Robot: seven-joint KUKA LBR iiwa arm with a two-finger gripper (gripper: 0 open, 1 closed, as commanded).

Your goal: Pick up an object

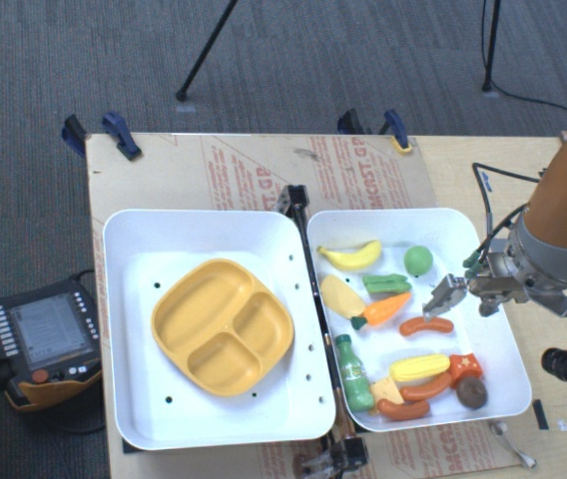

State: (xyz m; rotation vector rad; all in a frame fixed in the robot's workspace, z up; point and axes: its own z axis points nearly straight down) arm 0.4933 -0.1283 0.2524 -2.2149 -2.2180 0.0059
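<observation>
Two white bins are seen side by side on the desk (254, 168). In the left bin (124, 267), a yellow three-part tray (223, 326) is laid. The right bin (443, 220) is packed with toy food: a banana (351, 256) at the far left, a green ball (418, 259) to its right, a green pod (387, 284) and a carrot (387, 309) toward the middle, a green bottle (354, 371) along the left wall, and a corn cob (420, 368) with a brown lump (472, 392) at the near end. The arm (553, 228) is reached in from the right, its wrist held low over that bin. The claw (447, 293) is seen slightly parted, with nothing between its fingers. A red sausage (426, 325) is found just below the claw tips, apart from them, to the carrot's right.
</observation>
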